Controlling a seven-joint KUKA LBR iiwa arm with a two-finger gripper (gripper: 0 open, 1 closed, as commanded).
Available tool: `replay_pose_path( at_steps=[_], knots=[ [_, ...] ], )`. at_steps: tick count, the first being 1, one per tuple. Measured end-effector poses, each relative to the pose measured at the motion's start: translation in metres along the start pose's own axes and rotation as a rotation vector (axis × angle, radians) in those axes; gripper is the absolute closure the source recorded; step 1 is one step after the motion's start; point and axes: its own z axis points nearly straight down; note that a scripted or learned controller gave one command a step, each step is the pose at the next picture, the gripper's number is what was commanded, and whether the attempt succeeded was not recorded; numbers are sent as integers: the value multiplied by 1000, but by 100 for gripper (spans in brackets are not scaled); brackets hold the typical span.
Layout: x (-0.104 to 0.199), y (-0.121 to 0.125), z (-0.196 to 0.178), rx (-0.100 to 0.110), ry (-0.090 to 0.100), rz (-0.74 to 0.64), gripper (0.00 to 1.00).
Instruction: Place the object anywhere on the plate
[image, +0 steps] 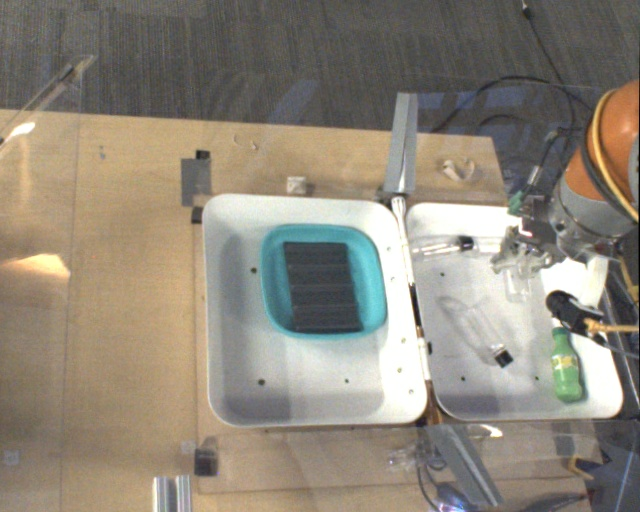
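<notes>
A teal plate (373, 285) lies in the left bin (235, 340), and a dark ridged block (320, 288) rests on its middle. My gripper (518, 264) hangs over the upper right part of the right bin (455, 395), well apart from the plate. A clear bottle with a black cap (478, 330) lies on that bin's floor, below and left of the gripper. A second clear item with a dark tip (442, 245) lies near the bin's top left. A green bottle (567, 368) sits in the bin's lower right corner.
A grey metal post (402, 145) stands behind the gap between the two bins. Cables run along the right side beside the arm. The wooden bench (100, 300) stretches out to the left of the bins.
</notes>
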Motion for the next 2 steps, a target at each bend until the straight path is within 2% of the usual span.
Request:
replay_pose_path(
  at_steps=[1,2],
  knots=[
    [0,0,0,0,0,0,0],
    [-47,43,-88,0,-1,106,0]
  ],
)
